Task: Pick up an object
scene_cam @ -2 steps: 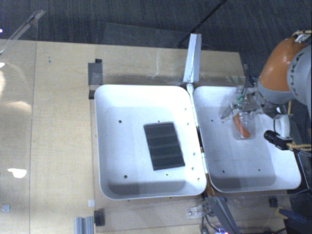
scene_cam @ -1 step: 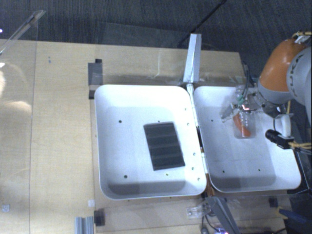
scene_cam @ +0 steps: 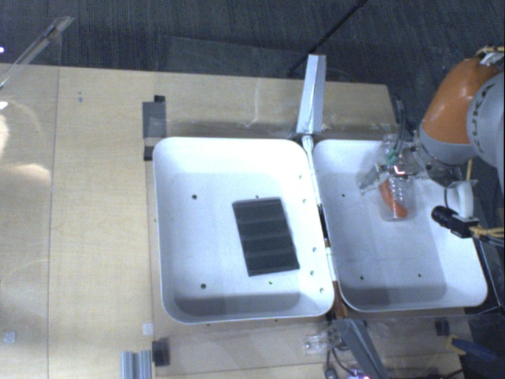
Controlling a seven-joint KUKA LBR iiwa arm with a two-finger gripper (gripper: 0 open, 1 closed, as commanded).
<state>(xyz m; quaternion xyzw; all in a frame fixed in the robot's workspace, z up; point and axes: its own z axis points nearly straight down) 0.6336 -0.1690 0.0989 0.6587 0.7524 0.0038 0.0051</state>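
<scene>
Right now my gripper (scene_cam: 392, 170) hangs over the far part of the right shallow white bin (scene_cam: 426, 287), and a small clear bottle with orange contents (scene_cam: 395, 198) sits directly beneath my fingertips, apparently held between them. Beside it, the left white bin (scene_cam: 181, 212) holds a flat dark ribbed rectangular pad (scene_cam: 265, 236) near its middle.

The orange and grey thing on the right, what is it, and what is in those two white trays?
That is a robot arm, photographed by one camera looking down on the bench at a slant. Its end is a gripper, a two-finger hand for picking things up. The left bin holds a flat dark ridged pad. In the right bin, a small clear bottle with orange inside sits right under the gripper. It is too blurry to tell whether the gripper really has hold of it.
</scene>
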